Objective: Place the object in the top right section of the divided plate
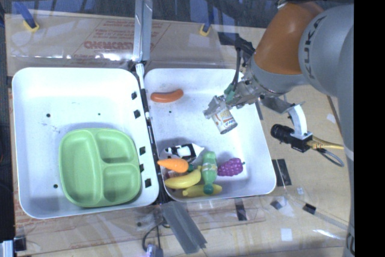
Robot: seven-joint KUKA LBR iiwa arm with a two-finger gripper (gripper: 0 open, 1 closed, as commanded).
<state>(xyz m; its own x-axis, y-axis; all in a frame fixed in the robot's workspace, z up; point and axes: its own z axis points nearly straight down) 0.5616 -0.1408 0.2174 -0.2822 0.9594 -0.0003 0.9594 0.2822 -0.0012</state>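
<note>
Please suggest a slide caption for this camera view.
Gripper holds a small can over the right bin; green divided plate waits in the left bin.

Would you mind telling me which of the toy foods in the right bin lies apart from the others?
The orange-red toy sausage near the bin's far left corner lies alone; the orange carrot, yellow banana, green bottle and purple grapes cluster along the near edge.
</note>
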